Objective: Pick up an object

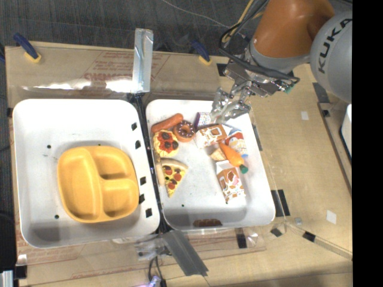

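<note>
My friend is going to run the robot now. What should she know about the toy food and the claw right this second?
Gripper: above the far edge of the right bin, nothing visible between its fingers.
Toy food, all in the right bin: hot dog, donut, round pizza, pizza slice, carrot, and two small cartons.
Left bin: the yellow divided tray.
Done: nothing picked up yet.
Left: come down on one toy, grip it, lift it.

The hand hovers over the far edge of the right bin of toy food; a yellow tray fills the left bin.
</note>
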Controlling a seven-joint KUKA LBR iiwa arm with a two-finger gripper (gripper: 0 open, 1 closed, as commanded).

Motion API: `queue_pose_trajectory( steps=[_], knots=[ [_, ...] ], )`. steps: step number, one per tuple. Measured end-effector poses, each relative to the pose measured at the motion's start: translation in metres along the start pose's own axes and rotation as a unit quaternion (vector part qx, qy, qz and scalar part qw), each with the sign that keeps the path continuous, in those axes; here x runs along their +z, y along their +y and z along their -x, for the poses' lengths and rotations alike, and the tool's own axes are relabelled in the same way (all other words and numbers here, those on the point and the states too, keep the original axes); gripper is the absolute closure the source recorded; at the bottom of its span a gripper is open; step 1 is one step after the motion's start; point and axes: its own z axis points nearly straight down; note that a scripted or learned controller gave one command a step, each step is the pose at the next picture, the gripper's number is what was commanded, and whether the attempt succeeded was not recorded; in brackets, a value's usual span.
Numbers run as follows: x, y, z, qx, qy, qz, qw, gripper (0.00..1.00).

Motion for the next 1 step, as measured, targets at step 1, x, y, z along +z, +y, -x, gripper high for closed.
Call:
queue_pose_trajectory(
  steps=[1],
  knots=[
    [-0.0333, -0.0225, -0.0324, 0.036, 0.0, -0.003, 0.9993, 1.0]
  ],
)
